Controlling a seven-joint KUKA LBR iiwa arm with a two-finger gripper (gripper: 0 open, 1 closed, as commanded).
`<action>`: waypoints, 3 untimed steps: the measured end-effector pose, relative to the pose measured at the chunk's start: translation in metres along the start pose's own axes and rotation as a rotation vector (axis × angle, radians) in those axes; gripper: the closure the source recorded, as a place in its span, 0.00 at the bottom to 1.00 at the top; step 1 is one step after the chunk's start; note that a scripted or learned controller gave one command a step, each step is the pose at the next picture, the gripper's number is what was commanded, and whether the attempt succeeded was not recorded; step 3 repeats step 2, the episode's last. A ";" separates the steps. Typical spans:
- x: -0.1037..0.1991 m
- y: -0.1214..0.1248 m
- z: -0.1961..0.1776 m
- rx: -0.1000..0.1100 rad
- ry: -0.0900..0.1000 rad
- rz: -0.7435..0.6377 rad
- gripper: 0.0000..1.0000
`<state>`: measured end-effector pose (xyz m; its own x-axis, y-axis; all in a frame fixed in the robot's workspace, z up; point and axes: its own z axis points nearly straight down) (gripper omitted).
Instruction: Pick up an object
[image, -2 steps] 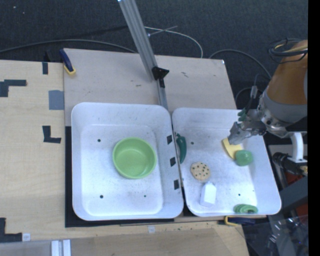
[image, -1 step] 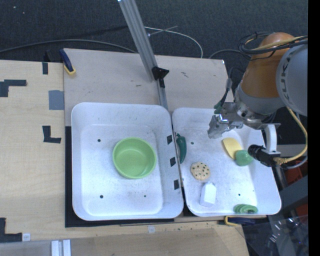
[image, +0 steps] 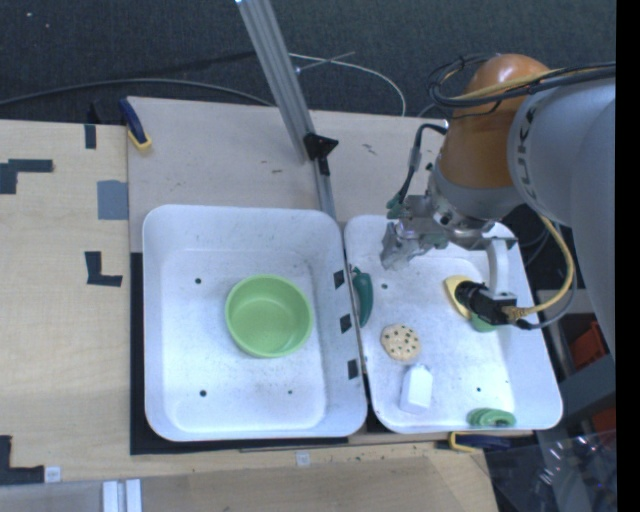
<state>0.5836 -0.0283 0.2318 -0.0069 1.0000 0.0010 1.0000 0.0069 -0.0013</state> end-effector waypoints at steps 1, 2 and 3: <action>0.055 0.025 -0.006 -0.001 0.001 -0.001 1.00; 0.103 0.040 -0.001 0.000 0.000 0.001 1.00; 0.103 0.040 -0.001 0.000 0.000 0.001 1.00</action>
